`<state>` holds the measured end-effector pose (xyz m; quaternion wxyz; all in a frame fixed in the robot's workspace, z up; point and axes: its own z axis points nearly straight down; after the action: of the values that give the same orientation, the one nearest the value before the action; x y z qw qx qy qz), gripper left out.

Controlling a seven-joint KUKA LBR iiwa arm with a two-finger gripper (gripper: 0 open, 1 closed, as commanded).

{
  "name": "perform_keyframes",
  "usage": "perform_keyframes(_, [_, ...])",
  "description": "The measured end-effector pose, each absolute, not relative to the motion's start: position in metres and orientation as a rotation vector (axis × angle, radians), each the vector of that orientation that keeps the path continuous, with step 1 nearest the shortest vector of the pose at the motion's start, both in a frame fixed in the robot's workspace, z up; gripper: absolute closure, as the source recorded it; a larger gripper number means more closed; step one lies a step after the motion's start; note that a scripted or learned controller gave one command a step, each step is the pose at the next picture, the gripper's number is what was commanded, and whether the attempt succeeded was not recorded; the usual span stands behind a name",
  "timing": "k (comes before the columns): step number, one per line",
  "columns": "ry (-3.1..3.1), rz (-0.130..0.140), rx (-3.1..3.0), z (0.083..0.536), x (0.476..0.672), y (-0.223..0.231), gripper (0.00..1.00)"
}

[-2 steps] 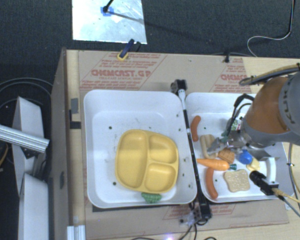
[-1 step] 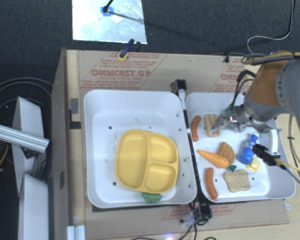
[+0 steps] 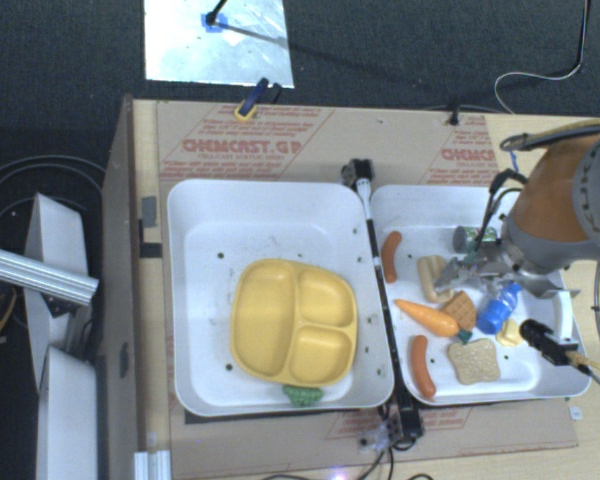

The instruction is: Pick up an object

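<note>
Hovering — hand (image 3: 458,271) over right bin (image 3: 410,208) | touching beige toy (image 3: 432,273)

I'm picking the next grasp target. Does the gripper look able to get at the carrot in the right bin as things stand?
Probably yes. The carrot lies uncovered on the floor of the right bin, just left of the gripper. A cracker touches its right end and may get in the way.

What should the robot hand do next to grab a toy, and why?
Probably drop a little lower. The gripper hangs in the right bin over the beige toy, close to the carrot and cracker, and no toy shows between its fingers yet.
</note>
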<state>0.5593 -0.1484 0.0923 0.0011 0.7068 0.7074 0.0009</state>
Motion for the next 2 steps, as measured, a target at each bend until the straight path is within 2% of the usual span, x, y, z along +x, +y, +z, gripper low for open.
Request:
perform_keyframes(1, [2.224,0.008,2.213,0.089,0.621,-0.113,0.00])
perform_keyframes(2, [2.215,0.013,2.214,0.089,0.572,-0.105,0.00])
